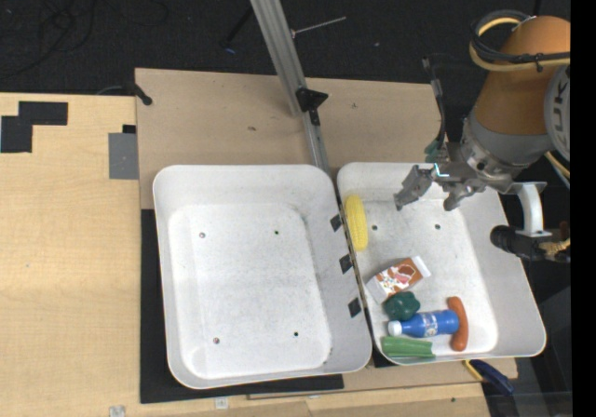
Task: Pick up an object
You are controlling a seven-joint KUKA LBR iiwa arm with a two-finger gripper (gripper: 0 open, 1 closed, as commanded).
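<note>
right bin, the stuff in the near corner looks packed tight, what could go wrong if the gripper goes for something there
The gripper is open above the right bin.
1. The blue bottle, dark green object, green piece and red sausage lie bunched together, so the fingers may nudge neighbours or catch two.
2. The yellow corn lies against the bin's left wall, leaving little room for a finger there.

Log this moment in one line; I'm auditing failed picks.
pincer: open, holding nothing | over right bin far end | objects: near end | corn: left wall

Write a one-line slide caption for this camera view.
Open gripper hovers over right bin holding corn, bottle and sausage.
</note>
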